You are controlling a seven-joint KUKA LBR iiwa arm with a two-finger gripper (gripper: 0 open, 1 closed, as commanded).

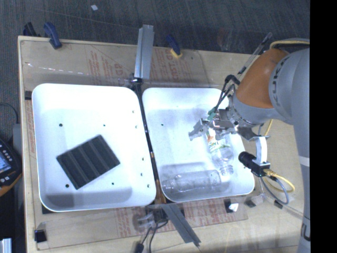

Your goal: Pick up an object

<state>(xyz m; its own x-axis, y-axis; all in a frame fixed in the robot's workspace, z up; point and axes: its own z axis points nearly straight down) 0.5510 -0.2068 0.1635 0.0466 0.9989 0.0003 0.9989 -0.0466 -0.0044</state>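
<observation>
My gripper [207,130] hangs in the right bin [174,104], towards its right side. Just below it lies a small clear plastic bottle [221,154] with a white label, its upper end right under the gripper. A larger clear bottle [192,182] lies on its side along the bin's front wall. In the left bin [79,101] a dark ribbed rectangular slab [88,161] lies flat at a slant. Nothing is visibly lifted off the bin floor.
A metal divider bar [143,51] stands between the bins at the back. Blue clamps [52,36] grip the bench's rear edge. The grey and orange arm [268,88] overhangs the right bin's right wall, with cables [274,181] beside it.
</observation>
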